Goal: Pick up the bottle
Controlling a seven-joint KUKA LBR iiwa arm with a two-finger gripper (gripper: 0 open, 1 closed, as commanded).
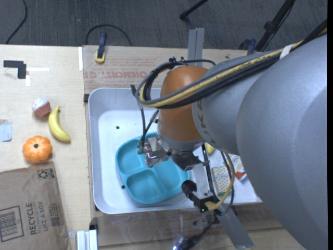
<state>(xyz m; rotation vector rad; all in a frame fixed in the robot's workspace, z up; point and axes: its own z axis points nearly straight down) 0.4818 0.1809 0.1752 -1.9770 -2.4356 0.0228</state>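
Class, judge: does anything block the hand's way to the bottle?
That cannot be told. The hand hangs over the blue tray in the white bin, and the arm hides the bin's right part.

Bench (62, 72), light wood, carries a white bin (104, 155) directly under the jaws. Well left of the jaws lie a banana (58, 125), a small orange pumpkin (37, 149) & a cupcake (41, 108); cardboard marked RECYCLE (31, 207) sits lower left.
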